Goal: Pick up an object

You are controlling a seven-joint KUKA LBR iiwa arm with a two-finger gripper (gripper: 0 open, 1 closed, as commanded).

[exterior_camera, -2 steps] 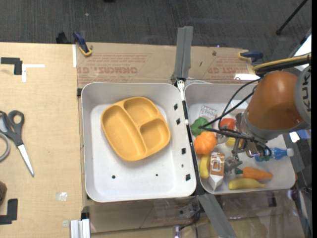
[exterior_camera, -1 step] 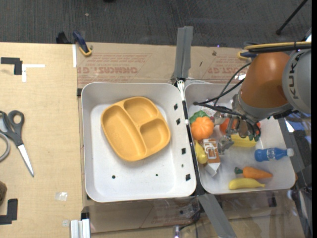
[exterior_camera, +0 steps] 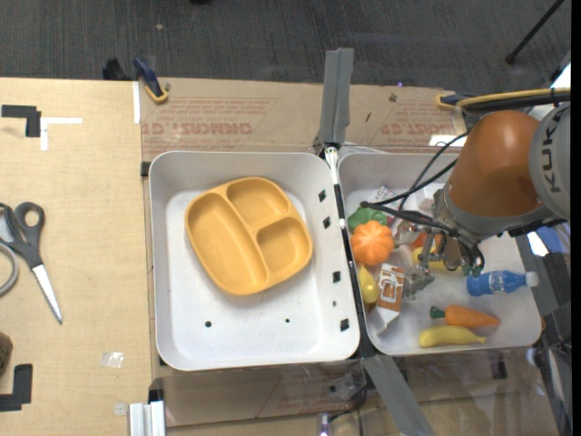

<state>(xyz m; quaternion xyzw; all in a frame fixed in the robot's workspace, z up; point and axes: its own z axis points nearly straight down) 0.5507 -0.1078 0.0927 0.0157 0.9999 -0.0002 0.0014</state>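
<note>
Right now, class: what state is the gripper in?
Gripper: low in the right bin among the toys; open or shut cannot be told.

Toy pumpkin (exterior_camera: 372,242), right bin's left side

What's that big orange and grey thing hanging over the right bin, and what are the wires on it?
That is the robot arm: a rounded orange band on a grey shell with dark lettering, partly cut off at the picture's edge. Thin black cables loop from it towards the end effector, a small cluster of dark and metallic parts below the orange section. Its finer details are too cluttered to make out.
</note>
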